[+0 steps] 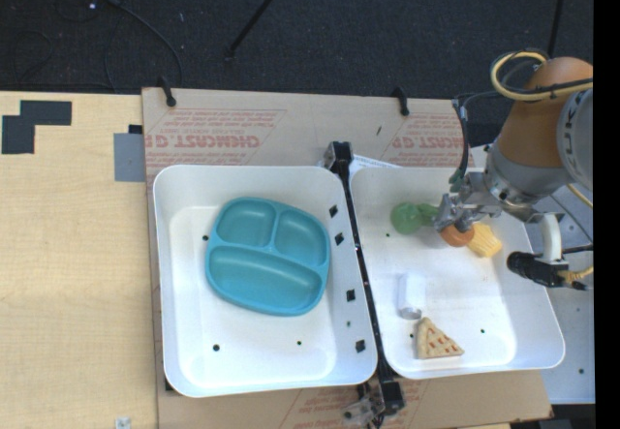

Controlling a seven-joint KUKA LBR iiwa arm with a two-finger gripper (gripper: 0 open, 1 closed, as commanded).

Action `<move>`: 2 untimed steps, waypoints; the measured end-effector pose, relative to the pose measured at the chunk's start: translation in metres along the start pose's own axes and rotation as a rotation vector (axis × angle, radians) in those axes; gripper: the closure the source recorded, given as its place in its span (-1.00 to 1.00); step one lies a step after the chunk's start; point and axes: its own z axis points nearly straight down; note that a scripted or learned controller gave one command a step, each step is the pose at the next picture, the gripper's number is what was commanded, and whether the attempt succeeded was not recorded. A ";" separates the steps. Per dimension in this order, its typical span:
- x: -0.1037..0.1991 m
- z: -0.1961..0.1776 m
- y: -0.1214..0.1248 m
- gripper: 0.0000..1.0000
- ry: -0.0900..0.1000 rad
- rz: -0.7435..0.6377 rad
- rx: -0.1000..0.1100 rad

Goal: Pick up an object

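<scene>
Two white bins are noted: one teal divided plate (268,256) in the left, four items in the right. The gripper (455,215), fingers' state indeterminable, is positioned touching the orange object (455,234), beside the green one (414,217).

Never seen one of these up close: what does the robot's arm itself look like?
The arm is rounded and grey, with a broad orange band above the wrist. A yellow cable loops at the top. The gripper is small, metallic grey, with dark cabling beside it.

Bench (68,272) bears left bin (184,359), right bin (528,345).
</scene>
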 end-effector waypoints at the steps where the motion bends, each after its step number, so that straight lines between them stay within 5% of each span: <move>1: -0.005 -0.043 0.000 1.00 0.000 0.000 -0.001; 2: -0.005 -0.052 0.000 1.00 0.001 -0.002 0.002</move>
